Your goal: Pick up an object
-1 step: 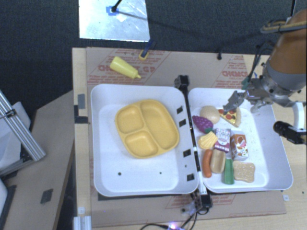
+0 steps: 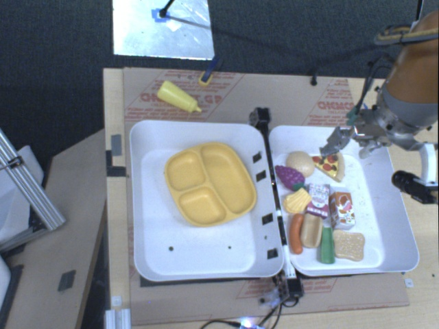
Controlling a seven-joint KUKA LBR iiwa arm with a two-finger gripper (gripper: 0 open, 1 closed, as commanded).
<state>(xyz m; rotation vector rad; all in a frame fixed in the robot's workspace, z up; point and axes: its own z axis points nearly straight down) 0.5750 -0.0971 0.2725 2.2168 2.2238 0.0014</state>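
Note:
The right bin (image 2: 391,204) holds several toy foods. Among them are a cream round piece (image 2: 300,161), a pizza slice (image 2: 330,166), a purple eggplant (image 2: 289,177), a yellow ridged piece (image 2: 298,201), two small cartons (image 2: 342,210), an orange sausage (image 2: 295,233), a green bottle (image 2: 327,245) and a slice of toast (image 2: 349,247). My gripper (image 2: 348,142) hangs over the bin's far side, just above and to the right of the pizza slice. I see nothing held in it.
In the left bin (image 2: 151,238) lies a yellow divided plate (image 2: 209,182). A yellow mustard bottle (image 2: 178,96) rests on the bench behind that bin. A shiny sheet (image 2: 162,19) lies farther back. A black divider (image 2: 271,184) runs between the bins.

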